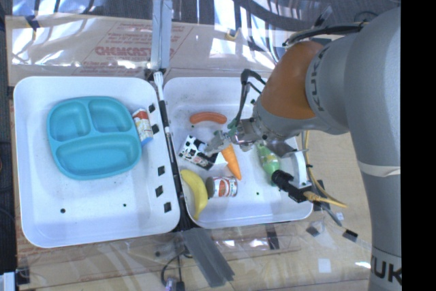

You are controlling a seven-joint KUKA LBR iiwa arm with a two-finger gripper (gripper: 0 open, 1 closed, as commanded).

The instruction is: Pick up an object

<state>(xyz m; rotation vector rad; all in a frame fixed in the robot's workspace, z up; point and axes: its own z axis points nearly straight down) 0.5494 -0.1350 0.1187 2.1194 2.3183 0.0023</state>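
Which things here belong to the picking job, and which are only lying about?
Job: two-finger gripper, orange carrot beside it, black-and-white cow toy.
Lying about: blue divided plate, yellow banana, small can, green bottle, sausage.

The two white bins (41,215) look like smooth, shiny plastic. The blue plate (92,136) is smooth plastic too. The little can (222,187) looks like shiny metal. The arm (368,78) is smooth grey with a glossy orange band (289,82).

Jaws (228,140) above carrot (231,161); right bin (204,88).
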